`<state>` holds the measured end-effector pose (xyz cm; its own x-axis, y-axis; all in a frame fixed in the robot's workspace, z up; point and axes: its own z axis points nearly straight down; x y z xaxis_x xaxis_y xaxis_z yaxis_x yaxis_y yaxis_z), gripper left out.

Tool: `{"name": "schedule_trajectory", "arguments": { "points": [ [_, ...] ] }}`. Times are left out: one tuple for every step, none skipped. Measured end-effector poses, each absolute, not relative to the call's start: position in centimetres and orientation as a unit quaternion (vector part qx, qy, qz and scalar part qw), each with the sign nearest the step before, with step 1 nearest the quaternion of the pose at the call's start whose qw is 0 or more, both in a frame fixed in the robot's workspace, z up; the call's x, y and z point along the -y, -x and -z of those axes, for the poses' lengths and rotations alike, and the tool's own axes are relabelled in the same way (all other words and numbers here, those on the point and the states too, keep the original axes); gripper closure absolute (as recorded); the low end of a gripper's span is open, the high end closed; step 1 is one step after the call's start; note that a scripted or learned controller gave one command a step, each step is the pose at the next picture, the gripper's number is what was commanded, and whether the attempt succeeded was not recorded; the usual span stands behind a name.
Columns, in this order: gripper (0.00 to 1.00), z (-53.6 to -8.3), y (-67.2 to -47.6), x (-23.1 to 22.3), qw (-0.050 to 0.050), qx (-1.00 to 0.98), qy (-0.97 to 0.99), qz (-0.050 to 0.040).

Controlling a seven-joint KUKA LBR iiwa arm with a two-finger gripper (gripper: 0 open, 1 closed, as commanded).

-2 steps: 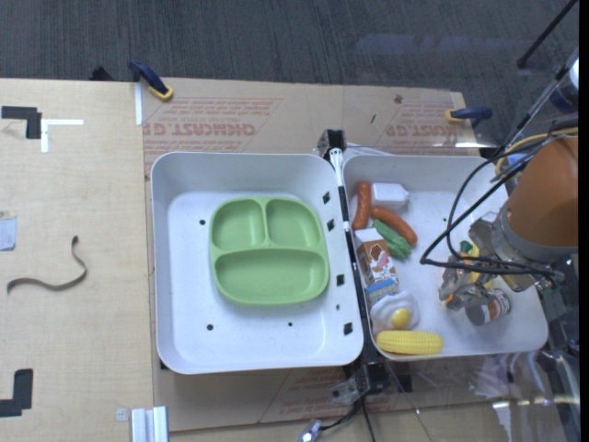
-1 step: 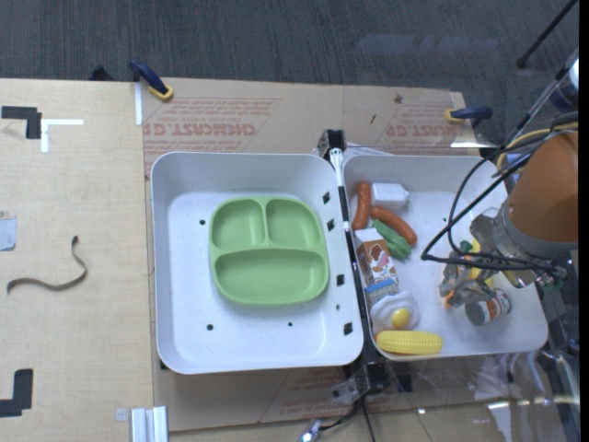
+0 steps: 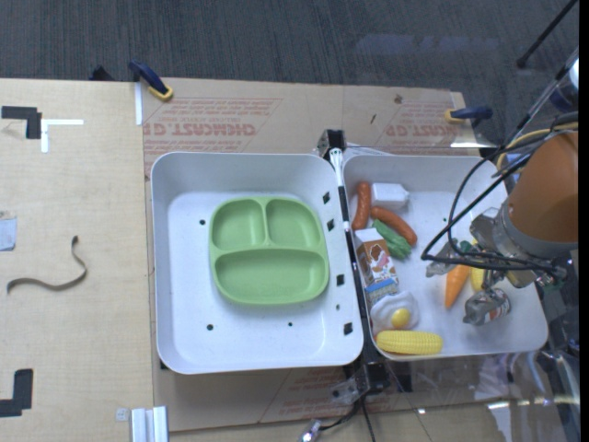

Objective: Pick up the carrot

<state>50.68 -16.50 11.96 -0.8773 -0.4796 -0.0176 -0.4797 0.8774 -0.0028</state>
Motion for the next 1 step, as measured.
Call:
{"name": "schedule_trajectory", "arguments": {
  "points": [
    [0.0, -9.18, -48.83, 20.86, 0.002, -0.969, 0.248, -0.0008]
  ]
}}
